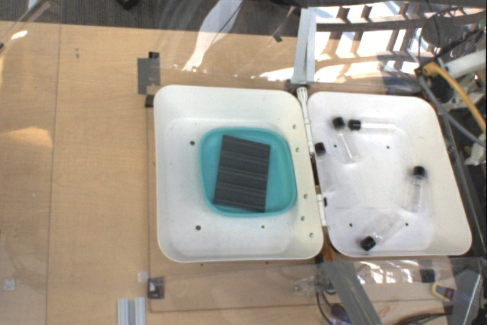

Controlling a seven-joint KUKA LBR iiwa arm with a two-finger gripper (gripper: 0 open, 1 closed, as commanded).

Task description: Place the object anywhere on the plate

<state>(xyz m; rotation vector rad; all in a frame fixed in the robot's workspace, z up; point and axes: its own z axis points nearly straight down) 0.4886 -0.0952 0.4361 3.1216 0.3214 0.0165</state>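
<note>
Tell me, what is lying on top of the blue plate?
A dark grey ribbed block lies flat on the teal plate, in the left white bin. The block covers the plate's middle, so whatever is beneath it cannot be seen.

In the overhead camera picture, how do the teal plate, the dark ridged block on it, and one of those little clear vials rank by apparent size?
1. Teal plate
2. Dark ridged block, lying on the plate
3. Clear vial, in the right bin; the vials all look about alike.

A dark ribbed block [243,174] lies on the teal plate [209,156], seemingly flat.
</note>
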